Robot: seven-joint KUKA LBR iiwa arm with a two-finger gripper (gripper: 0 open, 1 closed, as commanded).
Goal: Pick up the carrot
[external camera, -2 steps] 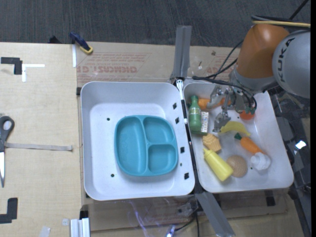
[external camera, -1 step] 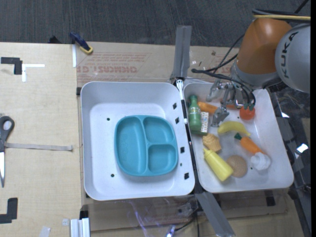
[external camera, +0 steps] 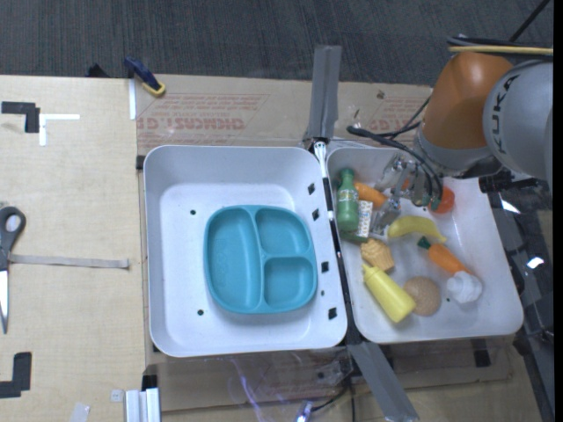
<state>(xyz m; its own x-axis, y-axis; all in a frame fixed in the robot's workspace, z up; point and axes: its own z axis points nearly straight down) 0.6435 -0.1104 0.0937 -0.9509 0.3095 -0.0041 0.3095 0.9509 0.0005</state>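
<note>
Carrot (external camera: 442, 258) lies in the right bin (external camera: 493, 319), orange with its tip toward the white end near the bin's right side, untouched by the gripper (external camera: 398, 202)
Grey arm (external camera: 519, 104) with its orange band (external camera: 462, 95) reaches in from the right, the gripper hanging low over the bin's upper middle; whether its jaws are open or closed cannot be told, and nothing is seen between them. Just beside the gripper stand a green bottle (external camera: 348, 202) and a small orange piece (external camera: 371, 194), with a banana (external camera: 415, 227) just below it. A yellow bottle (external camera: 388, 292), a waffle-like piece (external camera: 377, 253) and a brown round item (external camera: 423, 294) lie lower in the same bin. The left bin (external camera: 163, 236) holds a blue divided plate (external camera: 230, 271). Scissors (external camera: 7, 253) rest at the bench's left edge
</note>
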